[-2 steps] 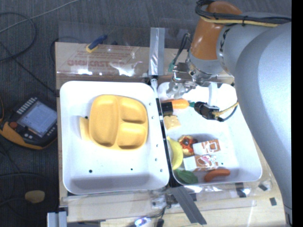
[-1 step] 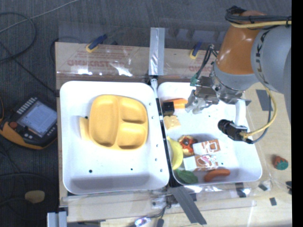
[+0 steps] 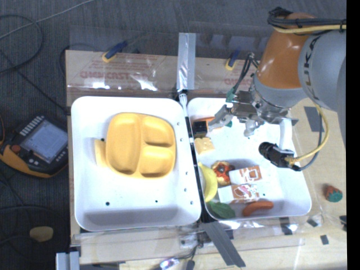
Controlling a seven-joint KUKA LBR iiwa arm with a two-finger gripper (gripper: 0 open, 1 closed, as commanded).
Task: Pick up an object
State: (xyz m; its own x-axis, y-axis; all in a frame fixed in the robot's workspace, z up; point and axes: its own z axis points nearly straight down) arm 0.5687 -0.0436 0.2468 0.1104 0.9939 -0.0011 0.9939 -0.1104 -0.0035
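The arm's wrist [image 3: 287,55] blocks your view of the right bin's [image 3: 292,184] far corner, and you cannot tell how the hand [image 3: 239,120] stands. The yellow divided tray [image 3: 140,144] fills the left bin [image 3: 90,201]. A carton [image 3: 244,184], banana [image 3: 208,184] and cheese wedge [image 3: 205,145] lie below-left of the hand. Grey carpet [image 3: 34,49] surrounds the worktop [image 3: 332,162].

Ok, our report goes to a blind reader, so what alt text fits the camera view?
A grey and orange arm's gripper hovers over the right bin, which holds toy food including a banana. The left bin holds a yellow divided tray.
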